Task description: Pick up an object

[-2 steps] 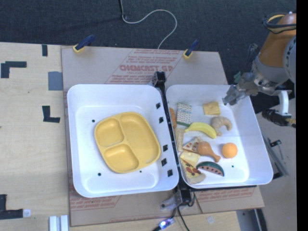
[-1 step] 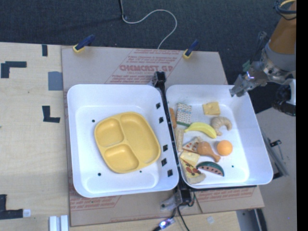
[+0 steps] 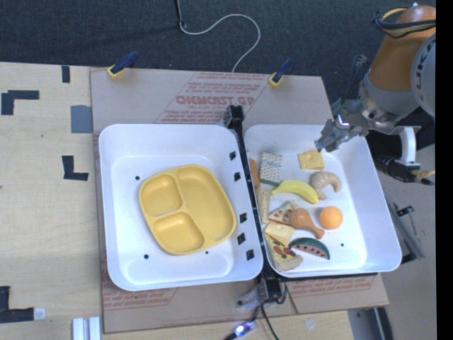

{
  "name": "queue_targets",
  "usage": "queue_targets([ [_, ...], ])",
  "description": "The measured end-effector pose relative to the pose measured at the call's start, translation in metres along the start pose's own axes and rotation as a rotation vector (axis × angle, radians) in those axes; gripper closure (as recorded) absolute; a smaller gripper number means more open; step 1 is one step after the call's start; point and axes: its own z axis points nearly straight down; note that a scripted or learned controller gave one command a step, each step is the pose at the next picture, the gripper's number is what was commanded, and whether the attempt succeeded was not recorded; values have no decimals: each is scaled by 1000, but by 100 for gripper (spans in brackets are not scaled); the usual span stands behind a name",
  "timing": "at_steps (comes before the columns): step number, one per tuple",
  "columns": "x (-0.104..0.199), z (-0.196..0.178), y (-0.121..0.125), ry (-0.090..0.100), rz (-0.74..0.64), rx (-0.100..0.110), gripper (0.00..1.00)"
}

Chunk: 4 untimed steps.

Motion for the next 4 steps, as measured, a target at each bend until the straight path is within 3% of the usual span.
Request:
queue_targets([
  [1, 52, -4, -6, 1, -2, -2, 100],
  [3, 147, -9, -44, 1, -1, 0, 100],
  [4, 140, -4, -47, -1, 2, 0, 100],
])
